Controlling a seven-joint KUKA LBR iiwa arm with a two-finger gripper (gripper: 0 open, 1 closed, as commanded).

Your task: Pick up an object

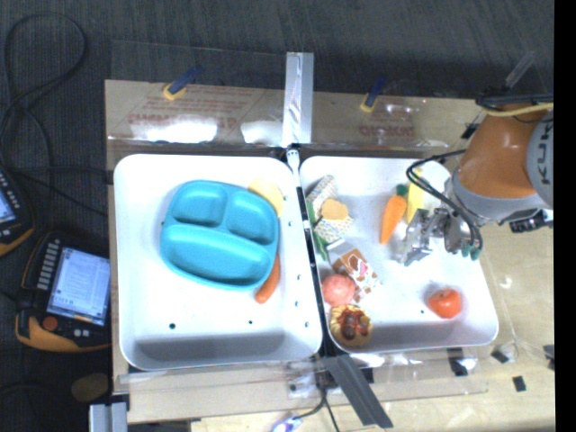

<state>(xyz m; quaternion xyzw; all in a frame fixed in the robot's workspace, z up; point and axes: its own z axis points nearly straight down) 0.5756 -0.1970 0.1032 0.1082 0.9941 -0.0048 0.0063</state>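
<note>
The claw hangs low over the right bin, in its middle-right part, metal fingers pointing toward the bin's left. From this height and slant I cannot tell whether its fingers are apart or together, and nothing can be seen between them. The grey arm with its orange band comes in from the right, over the bin's far right corner, with a black cable looping beside it.

Just left of the claw, close to its tip, lies a toy carrot, orange with a green top, standing roughly along the bin's depth; a small yellow piece sits just beside it on the arm side. Nearer the front of the bin, right of centre and apart from the claw, rests a red tomato-like toy.

Further left, by the divider between the bins, is a cluster: a patterned packet with an orange biscuit-like piece on it, a small red-and-white box, a pink round fruit, and a dark, yellow-speckled item at the front left corner.

The left bin holds a blue sectioned tray, tilted, with a yellow object at its far right edge and an orange, carrot-like piece at its near right edge. Both bins sit on the tabletop.
</note>
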